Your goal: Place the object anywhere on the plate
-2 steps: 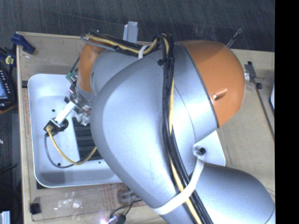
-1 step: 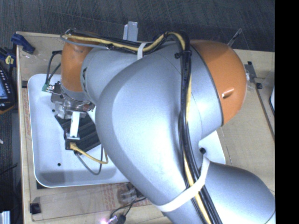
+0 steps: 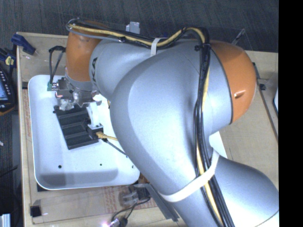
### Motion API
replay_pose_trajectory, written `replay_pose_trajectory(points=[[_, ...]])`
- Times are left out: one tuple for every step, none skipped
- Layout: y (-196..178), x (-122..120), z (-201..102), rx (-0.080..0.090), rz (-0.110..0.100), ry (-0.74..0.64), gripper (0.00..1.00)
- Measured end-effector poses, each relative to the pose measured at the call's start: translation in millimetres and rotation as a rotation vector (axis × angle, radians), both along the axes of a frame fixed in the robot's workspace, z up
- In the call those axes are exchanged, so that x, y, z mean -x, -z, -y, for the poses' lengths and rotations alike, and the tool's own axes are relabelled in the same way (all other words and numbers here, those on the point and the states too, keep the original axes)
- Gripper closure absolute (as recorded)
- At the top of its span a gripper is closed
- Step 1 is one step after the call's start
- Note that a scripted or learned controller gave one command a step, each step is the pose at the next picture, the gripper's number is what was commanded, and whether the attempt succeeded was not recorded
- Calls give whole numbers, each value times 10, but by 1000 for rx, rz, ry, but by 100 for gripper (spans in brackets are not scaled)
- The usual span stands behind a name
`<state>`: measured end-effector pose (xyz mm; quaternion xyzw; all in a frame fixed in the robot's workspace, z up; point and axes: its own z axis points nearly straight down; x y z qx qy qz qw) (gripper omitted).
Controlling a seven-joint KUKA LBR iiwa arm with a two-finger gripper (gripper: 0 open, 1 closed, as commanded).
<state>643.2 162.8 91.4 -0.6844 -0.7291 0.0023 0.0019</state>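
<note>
My gripper (image 3: 75,126) hangs over the left white bin (image 3: 71,174), seen from above as a black ribbed block below the orange wrist band (image 3: 80,51). It sits over the bin's upper middle part. The big grey arm (image 3: 170,126) reaches in from the right and covers the bin's right side and most of the bench beyond it. Whatever lies under the gripper and under the arm is hidden.
The bin's bare white floor (image 3: 57,150) shows at the left and front. A blue clamp (image 3: 21,42) and a black device (image 3: 4,91) sit at the bench's left edge. Loose cables and a connector (image 3: 135,195) lie by the bin's front rim.
</note>
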Motion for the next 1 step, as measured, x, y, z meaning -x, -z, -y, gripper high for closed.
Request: replay_pose_trajectory(points=[[-1267, 401, 161, 1, 4, 258, 100]])
